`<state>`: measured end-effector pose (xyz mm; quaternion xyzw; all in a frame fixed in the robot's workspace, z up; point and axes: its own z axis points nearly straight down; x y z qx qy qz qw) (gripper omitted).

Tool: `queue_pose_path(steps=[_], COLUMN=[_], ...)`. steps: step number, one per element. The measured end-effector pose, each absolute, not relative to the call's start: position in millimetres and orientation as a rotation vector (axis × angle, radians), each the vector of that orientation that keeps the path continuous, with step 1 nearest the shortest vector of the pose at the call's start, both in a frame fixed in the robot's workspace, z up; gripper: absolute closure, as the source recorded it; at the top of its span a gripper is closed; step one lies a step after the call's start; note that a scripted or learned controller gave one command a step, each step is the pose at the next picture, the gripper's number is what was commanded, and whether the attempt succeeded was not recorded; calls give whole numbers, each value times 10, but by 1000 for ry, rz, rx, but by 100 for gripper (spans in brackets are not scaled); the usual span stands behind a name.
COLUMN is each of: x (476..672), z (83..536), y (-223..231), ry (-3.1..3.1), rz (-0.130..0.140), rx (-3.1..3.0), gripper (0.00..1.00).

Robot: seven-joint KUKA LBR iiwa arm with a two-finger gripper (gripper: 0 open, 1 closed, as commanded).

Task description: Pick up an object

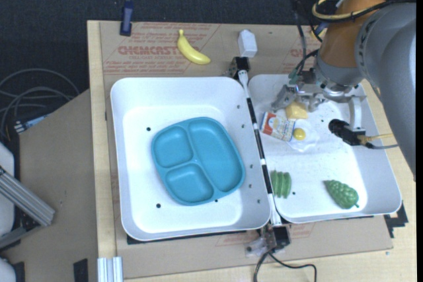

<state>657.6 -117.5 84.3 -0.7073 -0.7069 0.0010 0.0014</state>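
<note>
Gripper (299, 102) low in right bin (377, 198), jaws straddling yellow block (297, 111); grip state unclear. Carton (278, 127) just beside, below-left. Advice: centre on block, close fully, lift straight, avoid nudging carton.

The grey arm (390, 43) reaches in from the right, wrist bent down, hand (299, 97) lowered.

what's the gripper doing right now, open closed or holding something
Gripper: low in the right bin, over the yellow item by the small carton; whether it is open, closed or holding anything cannot be told.
</note>
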Motion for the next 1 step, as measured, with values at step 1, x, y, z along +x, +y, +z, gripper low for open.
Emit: queue_pose_path(steps=[1], x=[6613], z=[993], y=[-1169], ry=[-2227], rz=[-8], rx=[-2225], gripper=[100])
